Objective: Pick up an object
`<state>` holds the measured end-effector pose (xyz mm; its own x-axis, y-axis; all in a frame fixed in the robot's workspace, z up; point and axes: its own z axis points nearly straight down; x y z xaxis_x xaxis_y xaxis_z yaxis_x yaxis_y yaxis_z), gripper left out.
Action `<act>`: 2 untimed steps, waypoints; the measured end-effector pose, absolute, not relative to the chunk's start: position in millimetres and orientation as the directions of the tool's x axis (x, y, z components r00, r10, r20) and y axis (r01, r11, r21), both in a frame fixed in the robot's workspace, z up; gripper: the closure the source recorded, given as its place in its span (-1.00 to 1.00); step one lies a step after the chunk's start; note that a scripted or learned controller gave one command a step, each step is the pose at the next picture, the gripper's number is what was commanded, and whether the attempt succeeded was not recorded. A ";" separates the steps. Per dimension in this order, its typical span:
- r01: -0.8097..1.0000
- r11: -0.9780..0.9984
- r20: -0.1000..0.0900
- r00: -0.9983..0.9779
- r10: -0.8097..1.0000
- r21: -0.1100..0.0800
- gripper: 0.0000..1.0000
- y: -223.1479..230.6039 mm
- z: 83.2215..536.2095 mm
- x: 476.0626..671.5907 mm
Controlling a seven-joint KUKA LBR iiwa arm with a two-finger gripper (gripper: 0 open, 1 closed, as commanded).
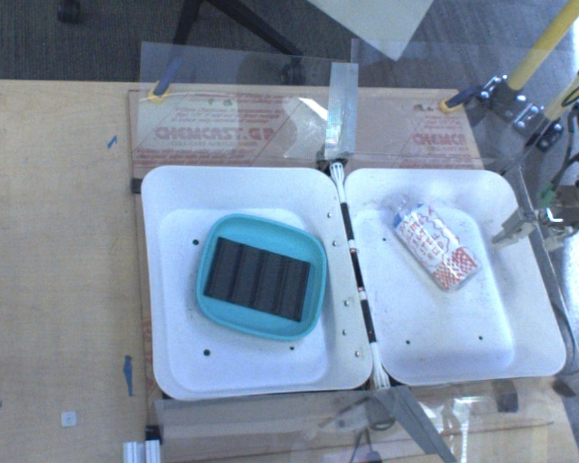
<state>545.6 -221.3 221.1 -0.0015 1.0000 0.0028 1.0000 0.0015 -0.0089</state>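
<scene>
L bin (174, 355): teal tray (261, 276). R bin (521, 345): prob. snack packet (436, 245). Hand state: can't tell.

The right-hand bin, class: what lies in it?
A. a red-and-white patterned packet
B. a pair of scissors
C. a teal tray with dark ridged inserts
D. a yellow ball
A: a red-and-white patterned packet lies tilted in the upper part of the right-hand bin, while the teal tray sits in the left-hand bin.
</scene>
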 end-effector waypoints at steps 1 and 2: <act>0.979 0.200 -0.016 -0.200 0.980 0.030 -1.00 -205.0 140.3 561.8; 0.977 0.210 -0.019 -0.209 0.978 0.039 -1.00 -194.6 130.7 569.6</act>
<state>569.6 -194.6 130.7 -0.2093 0.9777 -0.0187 0.9770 0.2099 0.0388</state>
